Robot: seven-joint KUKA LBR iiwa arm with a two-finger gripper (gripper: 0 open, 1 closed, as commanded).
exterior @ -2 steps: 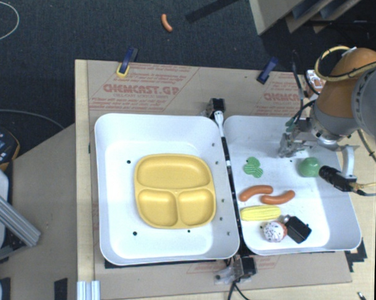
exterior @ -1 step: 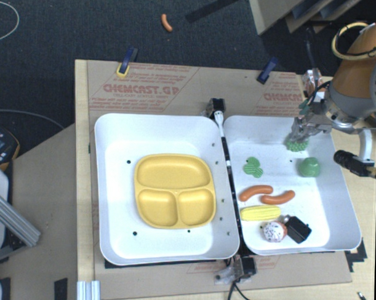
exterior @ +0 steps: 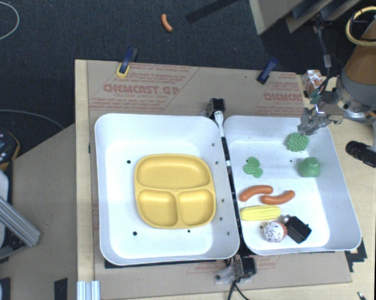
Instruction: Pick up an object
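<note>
Cables (exterior: 244,296) trail off the bench's near edge, your closest item. Behind them you see two white bins side by side on a board (exterior: 178,84) printed "CHEMCAST GP" in red, repeated and partly cut off at upper right; two clamps (exterior: 124,62) pin its far edge. Floor beyond is dark carpet, with one small orange piece (exterior: 167,22) lying on it.

Left bin (exterior: 113,174): you have a yellow three-compartment tray (exterior: 174,190), centred.

Right bin (exterior: 334,200): green knobbly ball (exterior: 296,142) at the far side, green cup (exterior: 309,167) near it, green leaf piece (exterior: 253,167), two sausages (exterior: 266,194), corn (exterior: 260,213), speckled ball (exterior: 272,231), black block (exterior: 297,229) touching it.

Gripper (exterior: 310,125) sits just above the knobbly ball, fingertips at its top edge. You cannot tell from this view whether it is spread or closed, or gripping anything.
</note>
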